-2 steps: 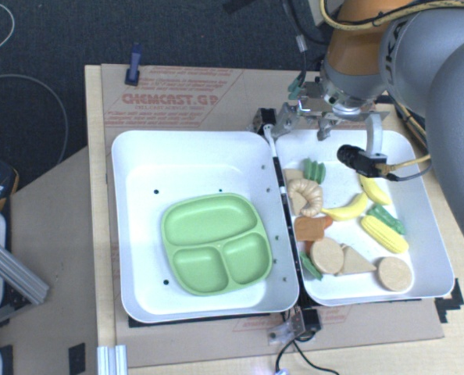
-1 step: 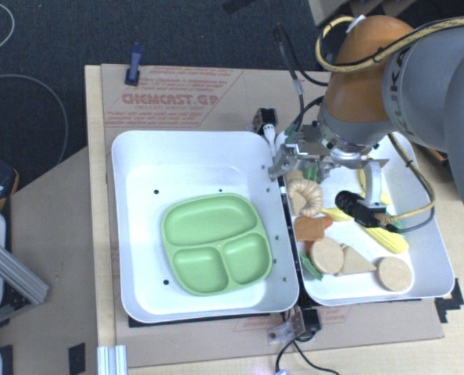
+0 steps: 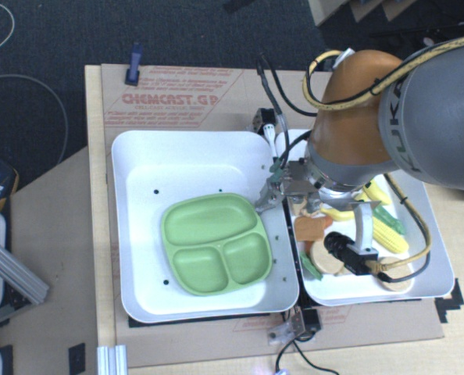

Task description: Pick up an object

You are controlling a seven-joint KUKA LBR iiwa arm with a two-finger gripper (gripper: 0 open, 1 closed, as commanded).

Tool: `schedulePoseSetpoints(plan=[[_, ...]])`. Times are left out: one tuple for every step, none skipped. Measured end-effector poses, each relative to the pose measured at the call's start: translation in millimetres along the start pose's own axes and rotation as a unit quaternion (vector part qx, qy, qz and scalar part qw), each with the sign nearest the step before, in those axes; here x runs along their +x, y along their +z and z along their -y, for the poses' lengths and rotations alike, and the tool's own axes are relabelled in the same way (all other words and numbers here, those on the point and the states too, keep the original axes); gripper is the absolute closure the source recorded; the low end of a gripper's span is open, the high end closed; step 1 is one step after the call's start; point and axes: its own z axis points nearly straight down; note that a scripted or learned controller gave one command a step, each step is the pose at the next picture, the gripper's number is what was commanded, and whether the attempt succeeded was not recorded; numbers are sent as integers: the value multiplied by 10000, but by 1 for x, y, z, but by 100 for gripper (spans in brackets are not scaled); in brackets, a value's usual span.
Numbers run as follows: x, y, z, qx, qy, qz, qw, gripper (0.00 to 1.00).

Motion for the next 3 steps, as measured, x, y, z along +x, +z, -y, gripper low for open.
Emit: schedulePoseSetpoints(plan=[[3, -11, 44, -2, 26, 8, 10000, 0], [36, -196, 41, -130, -1, -11, 9999, 0], [35, -198, 42, -51, 16, 17, 10000, 100]])
